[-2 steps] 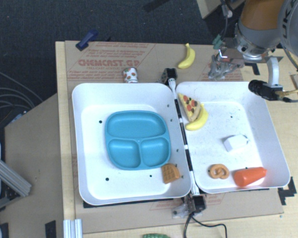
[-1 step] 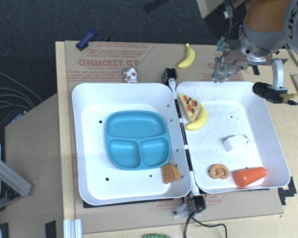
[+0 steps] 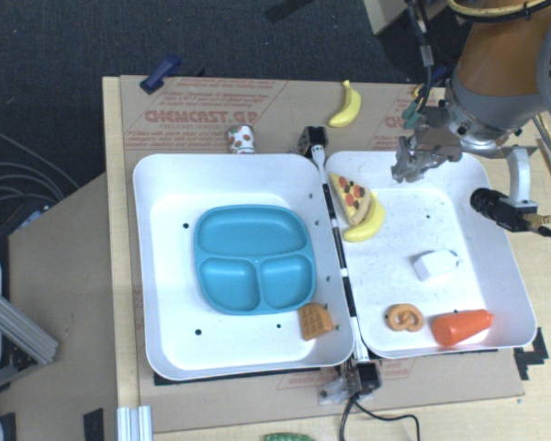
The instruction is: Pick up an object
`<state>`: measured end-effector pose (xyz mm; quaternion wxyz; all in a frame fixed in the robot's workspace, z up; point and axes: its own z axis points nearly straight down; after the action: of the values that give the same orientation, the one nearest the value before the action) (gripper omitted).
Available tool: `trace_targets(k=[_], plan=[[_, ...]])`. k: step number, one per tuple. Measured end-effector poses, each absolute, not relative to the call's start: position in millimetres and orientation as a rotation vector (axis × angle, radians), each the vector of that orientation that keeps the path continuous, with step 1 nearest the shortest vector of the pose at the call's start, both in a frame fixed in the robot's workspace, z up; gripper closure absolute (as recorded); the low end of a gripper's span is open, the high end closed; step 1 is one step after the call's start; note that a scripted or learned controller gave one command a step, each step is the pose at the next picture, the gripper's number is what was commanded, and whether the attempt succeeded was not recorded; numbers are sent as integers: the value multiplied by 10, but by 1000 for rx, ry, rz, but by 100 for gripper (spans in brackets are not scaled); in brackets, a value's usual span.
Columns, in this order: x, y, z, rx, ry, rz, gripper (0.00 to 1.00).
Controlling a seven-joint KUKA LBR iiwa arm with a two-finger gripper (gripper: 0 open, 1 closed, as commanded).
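My gripper [image 3: 411,169] hangs over the far edge of the right bin [image 3: 496,246], with nothing seen between its fingers. In that bin a pizza slice [image 3: 351,194] lies against the left wall with a banana [image 3: 366,224] beside it. A white block [image 3: 435,264] sits near the middle. A pretzel [image 3: 404,318] and an orange carrot [image 3: 460,326] lie at the near edge. The left bin [image 3: 165,246] holds a blue divided plate [image 3: 254,257] and a waffle-like cracker [image 3: 316,321].
A second banana [image 3: 345,107] lies on the bench behind the bins, with a small spotted toy [image 3: 241,138] and a blue object [image 3: 159,74] further left. A black fitting [image 3: 500,209] juts over the right bin's right side. A green item [image 3: 289,437] peeks in at the bottom.
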<state>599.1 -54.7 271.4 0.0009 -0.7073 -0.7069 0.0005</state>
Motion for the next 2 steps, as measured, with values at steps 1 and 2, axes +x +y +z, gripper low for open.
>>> trace_targets(k=[1,2], plan=[[6017,-588,2639,-2220,-2219,2,100],[6494,-851,2585,-2224,-2222,-1,100]])
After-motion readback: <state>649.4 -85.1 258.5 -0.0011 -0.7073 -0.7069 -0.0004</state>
